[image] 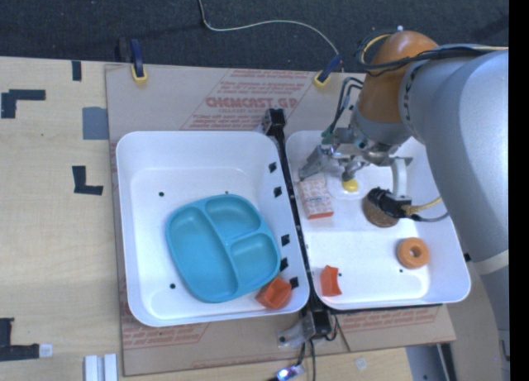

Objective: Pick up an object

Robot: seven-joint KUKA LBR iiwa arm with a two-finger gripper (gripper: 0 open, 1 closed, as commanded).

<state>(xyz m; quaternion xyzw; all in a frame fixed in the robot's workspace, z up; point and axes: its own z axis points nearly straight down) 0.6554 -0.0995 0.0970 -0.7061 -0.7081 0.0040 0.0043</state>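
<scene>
The gripper (333, 160) hangs low over the right bin (442, 288), in that bin's 11 o'clock region, close to the divider between the two bins. From this slanted overhead angle its metal parts blur together against the white floor, so I cannot tell whether it is open or closed. Nothing can be seen clamped in it.

A small box (315, 198), white with red print, lies flat on the bin floor at the gripper's 6 o'clock. It is just beside the gripper, and whether the two touch cannot be made out. A yellow piece (350, 183) sits at the gripper's 4 o'clock, right under the tool's lower edge; contact is unclear there too.

An orange ring (412, 252) lies at 4 o'clock in the right bin, well apart from the gripper. A red-orange block (330, 280) stands at 7 o'clock near the front wall.

The left bin (132, 206) holds a blue divided plate (221, 245) around its centre. An orange lump (274, 292) lies at the plate's 4 o'clock, touching its rim in the bin's front corner.
</scene>
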